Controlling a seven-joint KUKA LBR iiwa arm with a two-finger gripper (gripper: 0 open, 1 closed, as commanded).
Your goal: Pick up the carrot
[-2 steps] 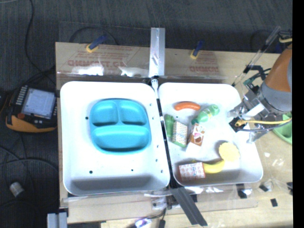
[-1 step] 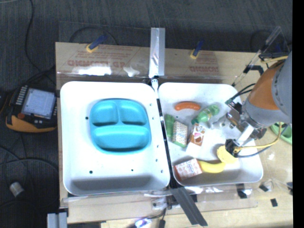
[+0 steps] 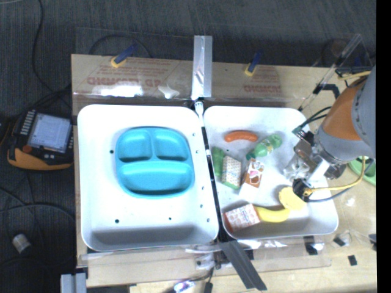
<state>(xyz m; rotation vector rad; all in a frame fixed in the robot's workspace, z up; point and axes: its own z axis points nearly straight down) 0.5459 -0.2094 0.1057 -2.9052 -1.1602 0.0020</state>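
Worktop w/ two white bins; carrot (image 3: 241, 137) lies in right bin (image 3: 287, 113) near its far wall, long axis approx left-right. My jaws (image 3: 303, 177) sit nearer the banana (image 3: 278, 208), so carrot's up-left of me. Can't tell jaw opening.

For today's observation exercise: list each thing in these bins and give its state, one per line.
carrot: lying flat, untouched
green bottle: on its side
banana: lying by the gripper
blue tray: upright in the left bin
gripper: low over the right bin
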